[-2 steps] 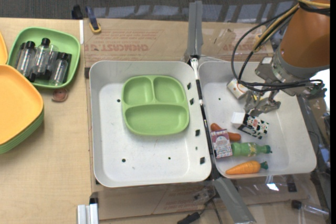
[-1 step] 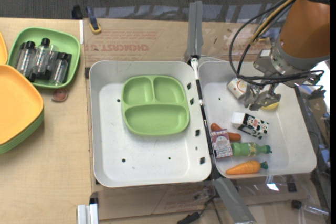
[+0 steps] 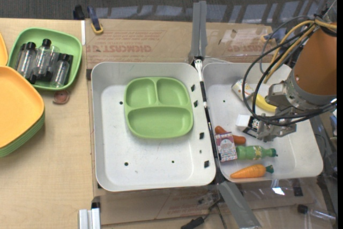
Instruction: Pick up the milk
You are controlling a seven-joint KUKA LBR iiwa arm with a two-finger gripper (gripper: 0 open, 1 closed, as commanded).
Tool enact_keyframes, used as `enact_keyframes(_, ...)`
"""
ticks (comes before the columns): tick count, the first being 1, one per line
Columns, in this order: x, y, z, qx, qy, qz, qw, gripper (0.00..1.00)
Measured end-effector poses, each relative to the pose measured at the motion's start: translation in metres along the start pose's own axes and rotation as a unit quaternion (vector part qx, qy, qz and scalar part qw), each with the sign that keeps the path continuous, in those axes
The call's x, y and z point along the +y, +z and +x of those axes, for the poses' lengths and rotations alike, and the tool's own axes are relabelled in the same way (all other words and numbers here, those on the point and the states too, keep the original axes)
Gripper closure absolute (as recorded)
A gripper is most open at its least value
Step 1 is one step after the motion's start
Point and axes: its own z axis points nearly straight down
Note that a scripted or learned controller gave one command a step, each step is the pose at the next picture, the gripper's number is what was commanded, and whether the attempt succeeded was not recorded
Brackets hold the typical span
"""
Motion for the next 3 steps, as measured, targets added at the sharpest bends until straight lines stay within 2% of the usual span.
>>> enact_keyframes(1,-0.057,0.102,-0.016,-0.001,-0.009,0.001,1.0,1.0)
enact_keyframes(2,0.024,0.018,-0.053,0.0,-0.086,0.0,0.9963,1.0)
enact_keyframes(3,0.004,-0.087,-0.106,-0.001,-0.11,0.001,0.994,1.0)
